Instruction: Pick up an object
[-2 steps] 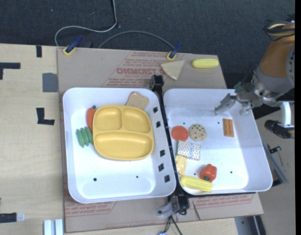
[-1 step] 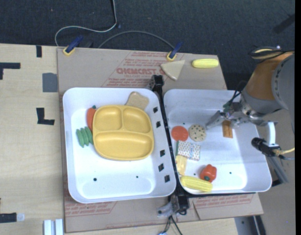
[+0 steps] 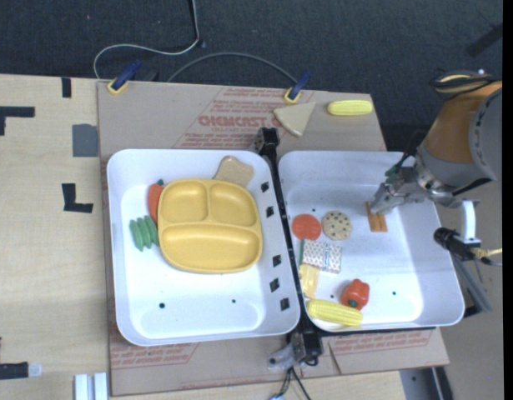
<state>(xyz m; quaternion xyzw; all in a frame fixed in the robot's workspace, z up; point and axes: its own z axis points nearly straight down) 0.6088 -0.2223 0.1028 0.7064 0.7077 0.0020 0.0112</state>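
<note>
My gripper (image 3: 383, 203) hangs over the upper right part of the right bin (image 3: 406, 261). A small orange-brown block (image 3: 377, 221) lies directly under its tip, touching or nearly touching it. Further left in the same bin are a red disc (image 3: 306, 226), a speckled cookie (image 3: 336, 224) and a patterned packet (image 3: 323, 255). Near the front edge lie a pale yellow piece (image 3: 309, 280), a red pepper (image 3: 354, 292) and a corn cob (image 3: 334, 312).
The left bin (image 3: 135, 298) holds a yellow divided plate (image 3: 210, 225), a bread slice (image 3: 233, 170), an orange carrot (image 3: 154, 200) and green beans (image 3: 143, 232). On the cardboard behind the bins lie a tan wedge (image 3: 294, 119) and a yellow piece (image 3: 350, 107).
</note>
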